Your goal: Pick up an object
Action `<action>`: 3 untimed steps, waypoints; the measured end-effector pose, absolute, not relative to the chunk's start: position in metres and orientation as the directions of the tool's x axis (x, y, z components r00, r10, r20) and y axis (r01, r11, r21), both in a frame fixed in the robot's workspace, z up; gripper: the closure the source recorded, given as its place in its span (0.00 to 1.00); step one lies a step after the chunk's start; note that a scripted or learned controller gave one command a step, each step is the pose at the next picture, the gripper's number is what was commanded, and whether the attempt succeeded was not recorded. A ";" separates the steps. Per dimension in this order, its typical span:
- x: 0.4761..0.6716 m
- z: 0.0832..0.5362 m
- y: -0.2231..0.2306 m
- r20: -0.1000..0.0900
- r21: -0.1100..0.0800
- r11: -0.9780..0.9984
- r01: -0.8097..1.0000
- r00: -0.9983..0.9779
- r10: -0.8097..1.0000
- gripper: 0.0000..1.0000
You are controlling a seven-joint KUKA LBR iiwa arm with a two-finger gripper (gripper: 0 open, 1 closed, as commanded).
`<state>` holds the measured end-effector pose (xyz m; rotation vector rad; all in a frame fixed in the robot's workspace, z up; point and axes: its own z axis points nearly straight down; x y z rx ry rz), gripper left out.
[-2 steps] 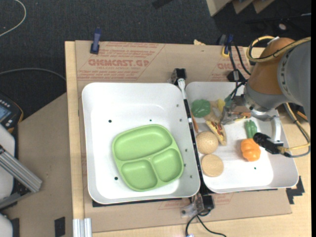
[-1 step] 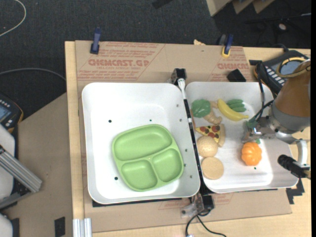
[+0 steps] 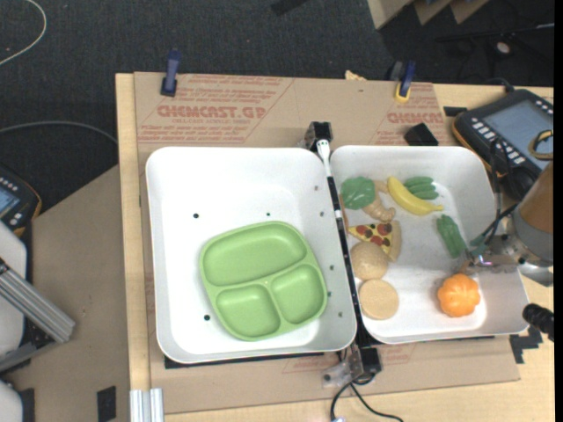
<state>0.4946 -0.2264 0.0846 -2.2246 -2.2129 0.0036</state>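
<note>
We see two white bins. The left bin (image 3: 176,262) holds a green tray (image 3: 262,280). The right bin (image 3: 466,170) holds toy food: a banana (image 3: 412,199), a pizza slice (image 3: 378,233), an orange (image 3: 458,294). The gripper (image 3: 482,255) sits just above the orange; we cannot tell its grip.

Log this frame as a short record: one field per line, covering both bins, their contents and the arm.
left bin: holds a green divided tray
right bin: toy food
fruit: banana, orange
other food: pizza slice, two round tan pieces, green pieces near the banana
arm: at the right bin's right edge
gripper: low, just above the orange; grip state unclear
</note>
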 end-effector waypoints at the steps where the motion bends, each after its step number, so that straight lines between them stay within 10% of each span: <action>1: 0.537 0.085 -0.164 0.000 0.004 0.007 1.000 -0.007 1.000 1.00; 2: 0.511 0.164 -0.229 -0.007 0.007 -0.005 1.000 0.005 1.000 1.00; 3: 0.562 0.081 -0.169 0.003 -0.001 0.007 1.000 -0.007 1.000 1.00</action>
